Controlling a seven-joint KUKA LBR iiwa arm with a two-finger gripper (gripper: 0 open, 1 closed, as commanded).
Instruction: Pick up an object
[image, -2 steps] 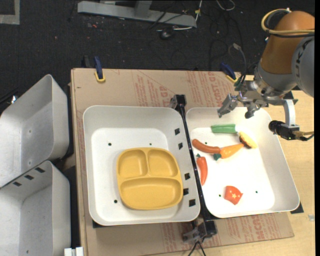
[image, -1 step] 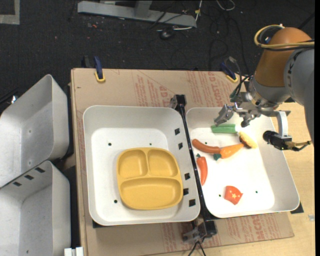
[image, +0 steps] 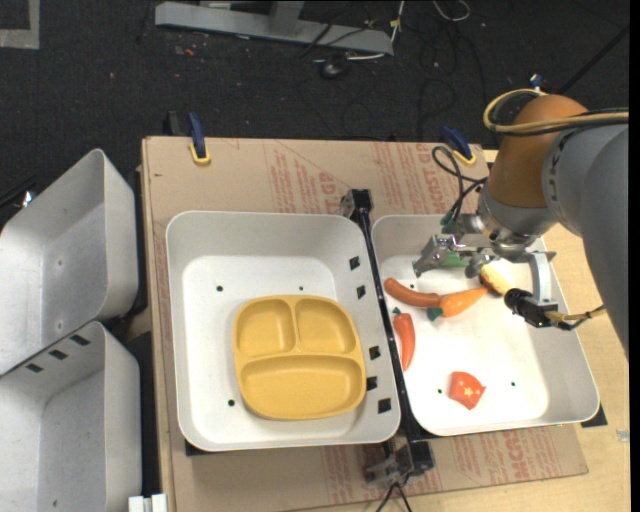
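Observation:
The right bin (image: 560, 395) holds several toy foods. A brown sausage (image: 411, 293) lies near its left wall, and an orange carrot (image: 462, 300) with a green top lies beside it. Below them is a red chili (image: 404, 339). A red strawberry-like piece (image: 466, 389) rests toward the front. A pale yellow piece (image: 495, 273) and a small green piece (image: 462, 259) sit at the back, under the wrist. My gripper (image: 434, 257) hangs low over the bin's back left part, just above the sausage and the carrot. I see nothing held in it.
The left bin (image: 200, 300) bears a yellow three-compartment plate (image: 298, 357). A black divider (image: 375, 300) runs between the bins. Cables (image: 545, 315) trail from the wrist over the right bin's right side. Grey tubs (image: 60, 300) stand off the bench at left.

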